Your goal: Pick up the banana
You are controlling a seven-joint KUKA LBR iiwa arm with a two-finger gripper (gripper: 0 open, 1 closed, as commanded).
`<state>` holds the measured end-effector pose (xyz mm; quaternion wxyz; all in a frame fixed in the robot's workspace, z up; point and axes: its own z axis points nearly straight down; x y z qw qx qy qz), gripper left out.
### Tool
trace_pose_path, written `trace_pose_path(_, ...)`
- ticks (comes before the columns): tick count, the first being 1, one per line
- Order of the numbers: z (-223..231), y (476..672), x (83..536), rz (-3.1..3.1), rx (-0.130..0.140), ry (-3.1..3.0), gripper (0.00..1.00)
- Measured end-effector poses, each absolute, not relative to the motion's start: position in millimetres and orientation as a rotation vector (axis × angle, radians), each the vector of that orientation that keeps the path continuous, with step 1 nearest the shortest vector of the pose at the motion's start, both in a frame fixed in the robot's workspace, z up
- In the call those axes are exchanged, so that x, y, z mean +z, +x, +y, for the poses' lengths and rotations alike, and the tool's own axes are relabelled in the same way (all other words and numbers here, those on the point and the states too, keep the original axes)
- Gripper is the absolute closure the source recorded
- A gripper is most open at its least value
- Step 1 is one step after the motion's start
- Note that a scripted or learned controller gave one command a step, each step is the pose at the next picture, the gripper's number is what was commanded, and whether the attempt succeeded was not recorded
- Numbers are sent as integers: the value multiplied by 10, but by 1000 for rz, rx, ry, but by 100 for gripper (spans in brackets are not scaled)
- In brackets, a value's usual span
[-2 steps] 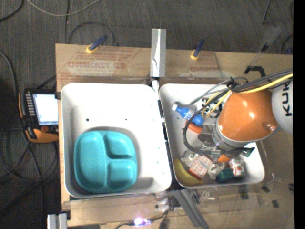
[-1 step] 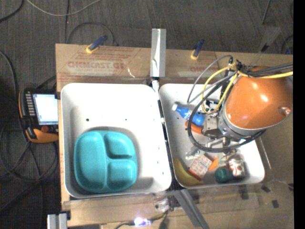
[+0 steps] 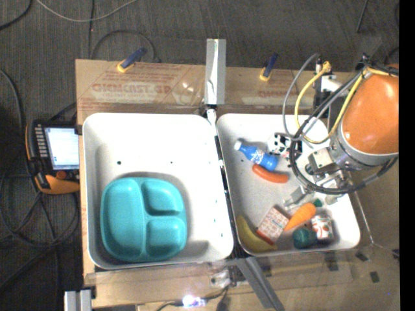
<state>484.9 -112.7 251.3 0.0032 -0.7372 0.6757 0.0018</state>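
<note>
Arm (image 3: 369,118) had a big rounded orange band, glossy, over grey metal wrist parts. Yellow, black and grey cables (image 3: 305,109) looped off its left side in wide arcs. Below, the wrist block (image 3: 322,162) was silver-grey, boxy, with thin black hoses curling beneath.

A teal divided tray (image 3: 144,219) lies in the left bin (image 3: 97,135), while the right bin (image 3: 353,229) holds a blue bottle (image 3: 255,154), a carrot (image 3: 299,216), a red sausage (image 3: 270,174) and a small carton (image 3: 272,224).
</note>
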Motion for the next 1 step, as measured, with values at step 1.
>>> trace_pose_path(1, -475, 4835, 1827, 1737, 11, -2613, 0)
